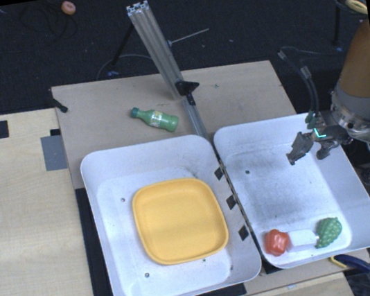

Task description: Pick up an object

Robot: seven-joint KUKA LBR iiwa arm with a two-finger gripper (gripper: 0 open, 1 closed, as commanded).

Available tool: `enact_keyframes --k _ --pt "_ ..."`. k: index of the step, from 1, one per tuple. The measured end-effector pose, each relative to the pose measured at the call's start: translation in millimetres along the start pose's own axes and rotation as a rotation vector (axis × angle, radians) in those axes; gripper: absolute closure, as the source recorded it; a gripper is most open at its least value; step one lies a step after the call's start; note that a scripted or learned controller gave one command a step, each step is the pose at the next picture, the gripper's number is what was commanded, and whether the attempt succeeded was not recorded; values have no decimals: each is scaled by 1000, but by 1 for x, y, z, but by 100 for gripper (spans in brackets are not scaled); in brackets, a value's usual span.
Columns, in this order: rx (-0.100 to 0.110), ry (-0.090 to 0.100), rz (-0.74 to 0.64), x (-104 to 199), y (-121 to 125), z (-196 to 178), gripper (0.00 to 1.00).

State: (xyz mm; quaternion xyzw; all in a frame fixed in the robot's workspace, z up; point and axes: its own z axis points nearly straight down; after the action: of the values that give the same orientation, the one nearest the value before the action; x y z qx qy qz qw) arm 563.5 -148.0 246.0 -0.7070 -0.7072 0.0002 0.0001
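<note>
In the right bin (282,184) a red tomato-like piece (276,241), a small white piece (300,237) and a green broccoli-like piece (328,231) lie in a row near the front wall. A yellow plate (179,219) rests in the left bin (108,192). My gripper (310,150) hangs over the right bin's far right part, fingers spread open with nothing between them. It stands well behind the three small pieces.
A green bottle (155,118) lies on its side on the bench behind the left bin. A slanted metal rail (163,49) rises behind the gap between the bins. Black clips (230,201) sit on the divider between the bins.
</note>
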Motion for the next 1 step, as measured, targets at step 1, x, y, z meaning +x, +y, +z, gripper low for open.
enact_keyframes --k 1 --pt "0 0 0 0 0 0 0"
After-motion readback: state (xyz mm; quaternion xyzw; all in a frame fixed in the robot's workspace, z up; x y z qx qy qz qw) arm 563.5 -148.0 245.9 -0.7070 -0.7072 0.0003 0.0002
